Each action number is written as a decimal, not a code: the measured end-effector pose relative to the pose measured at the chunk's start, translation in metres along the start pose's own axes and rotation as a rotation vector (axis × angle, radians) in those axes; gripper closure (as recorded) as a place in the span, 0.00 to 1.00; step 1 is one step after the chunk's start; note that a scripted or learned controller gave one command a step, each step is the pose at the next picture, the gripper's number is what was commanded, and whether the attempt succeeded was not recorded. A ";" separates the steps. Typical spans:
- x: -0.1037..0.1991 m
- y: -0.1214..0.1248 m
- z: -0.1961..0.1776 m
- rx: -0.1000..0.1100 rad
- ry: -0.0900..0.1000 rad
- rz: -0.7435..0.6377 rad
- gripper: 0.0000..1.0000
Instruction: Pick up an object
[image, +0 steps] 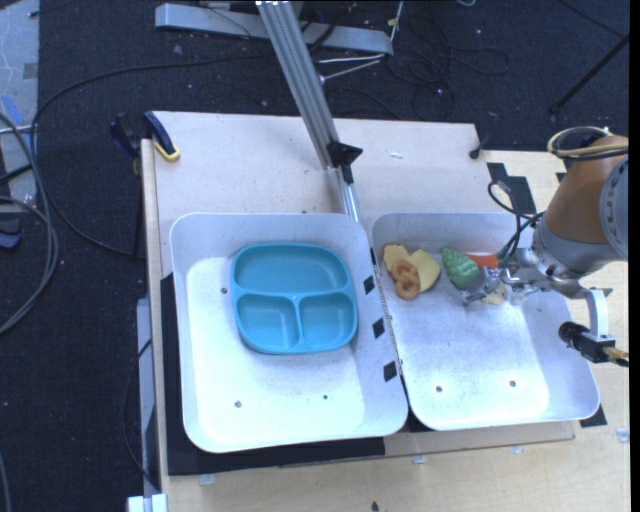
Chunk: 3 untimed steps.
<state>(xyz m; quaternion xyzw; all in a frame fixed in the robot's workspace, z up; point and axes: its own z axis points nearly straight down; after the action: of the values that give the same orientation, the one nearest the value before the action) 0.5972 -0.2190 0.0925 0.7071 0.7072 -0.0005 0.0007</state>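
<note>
The right bin (500, 380) holds a small cluster of toy food along its far side. A yellow piece (427, 267) lies beside a brown ring-shaped piece (405, 278). To their right sits a green object (459, 267), with a red-orange piece (483, 260) just behind it. My gripper (488, 290) is low in the right bin, right beside the green object on its right side. I see nothing clearly held in it. The arm's wrist partly hides the area behind the gripper.
A blue divided plate (295, 298) lies in the left bin (210, 400). A slanted metal pole (305, 85) rises from the bench behind the bins. The near half of the right bin is bare white floor.
</note>
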 end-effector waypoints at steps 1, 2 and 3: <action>0.000 0.001 -0.011 -0.004 -0.002 -0.001 1.00; 0.003 0.004 -0.055 -0.006 0.000 -0.002 1.00; 0.003 0.003 -0.120 -0.008 -0.002 -0.002 1.00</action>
<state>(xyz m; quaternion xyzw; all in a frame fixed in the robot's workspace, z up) 0.6001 -0.2157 0.2122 0.7062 0.7080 0.0018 0.0042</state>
